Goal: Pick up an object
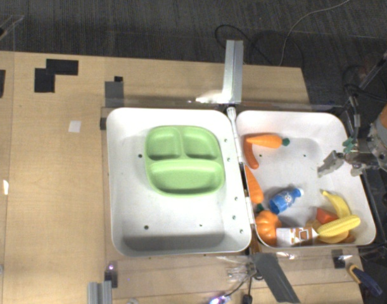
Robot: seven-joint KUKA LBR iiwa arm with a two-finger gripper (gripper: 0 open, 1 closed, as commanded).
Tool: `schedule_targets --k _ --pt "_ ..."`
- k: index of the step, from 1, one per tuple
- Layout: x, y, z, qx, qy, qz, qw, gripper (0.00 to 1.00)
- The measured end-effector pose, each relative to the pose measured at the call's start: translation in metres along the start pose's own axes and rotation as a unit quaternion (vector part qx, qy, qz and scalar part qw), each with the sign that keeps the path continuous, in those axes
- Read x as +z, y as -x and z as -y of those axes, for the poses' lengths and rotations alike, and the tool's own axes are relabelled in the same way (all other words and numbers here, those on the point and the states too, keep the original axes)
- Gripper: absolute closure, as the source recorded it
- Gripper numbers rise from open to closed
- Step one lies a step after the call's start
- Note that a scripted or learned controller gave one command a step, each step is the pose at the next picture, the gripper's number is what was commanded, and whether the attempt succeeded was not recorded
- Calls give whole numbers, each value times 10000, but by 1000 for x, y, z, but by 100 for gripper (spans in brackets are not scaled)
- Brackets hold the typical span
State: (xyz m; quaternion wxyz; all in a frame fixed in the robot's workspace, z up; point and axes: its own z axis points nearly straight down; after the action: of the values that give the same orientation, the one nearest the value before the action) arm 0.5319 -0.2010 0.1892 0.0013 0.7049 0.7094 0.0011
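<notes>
While my arm reaches in low from the right, the gripper (337, 162) hangs spread apart and holding nothing over the right bin (307, 124), just above the bananas (337, 220).

We saw the arm (384, 132) reach in from the right edge, its orange band showing above the wrist. The gripper (337, 161) hung low and pointed leftward, tilted slightly downward. We could not tell how its tip was set, since it appeared small and blurred.
</notes>
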Motion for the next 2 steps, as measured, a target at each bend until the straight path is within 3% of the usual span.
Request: schedule_targets --k 1,2 --pt "58 -53 -45 346 -4 -5 9994 0" --pt "102 -68 -115 -103 29 8 9999 0"
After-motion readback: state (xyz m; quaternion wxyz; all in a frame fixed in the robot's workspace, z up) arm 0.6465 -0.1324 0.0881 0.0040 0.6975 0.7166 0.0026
